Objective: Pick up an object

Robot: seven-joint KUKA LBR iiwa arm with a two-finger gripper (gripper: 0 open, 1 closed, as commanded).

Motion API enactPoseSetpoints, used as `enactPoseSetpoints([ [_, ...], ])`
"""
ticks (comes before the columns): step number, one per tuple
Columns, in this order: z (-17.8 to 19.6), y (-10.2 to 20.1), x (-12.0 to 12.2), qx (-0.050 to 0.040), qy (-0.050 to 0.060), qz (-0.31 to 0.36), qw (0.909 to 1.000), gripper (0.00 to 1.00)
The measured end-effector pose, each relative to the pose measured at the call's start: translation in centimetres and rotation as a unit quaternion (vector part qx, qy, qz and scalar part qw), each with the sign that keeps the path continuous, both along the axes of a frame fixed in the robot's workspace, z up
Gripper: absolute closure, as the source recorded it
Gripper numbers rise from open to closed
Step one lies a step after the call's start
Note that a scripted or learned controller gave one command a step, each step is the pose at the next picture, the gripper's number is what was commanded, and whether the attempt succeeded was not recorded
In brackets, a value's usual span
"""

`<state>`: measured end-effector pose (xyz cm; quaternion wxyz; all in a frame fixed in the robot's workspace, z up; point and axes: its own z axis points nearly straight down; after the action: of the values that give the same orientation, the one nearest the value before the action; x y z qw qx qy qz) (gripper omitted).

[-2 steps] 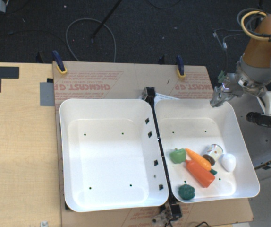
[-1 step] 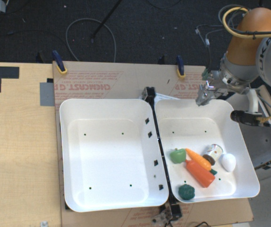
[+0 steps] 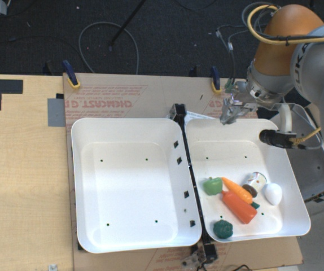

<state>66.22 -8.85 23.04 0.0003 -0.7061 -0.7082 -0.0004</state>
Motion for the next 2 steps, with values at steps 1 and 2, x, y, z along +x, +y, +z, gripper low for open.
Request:
enactPoseSetpoints([
  [1, 0.9, 5.0, 0.0, 0.0, 0.0, 0.0, 1.0, 1.0],
  [2, 1.5, 10.1, -0.1, -0.0001, 0.0, 0.0, 1.0, 1.0],
])
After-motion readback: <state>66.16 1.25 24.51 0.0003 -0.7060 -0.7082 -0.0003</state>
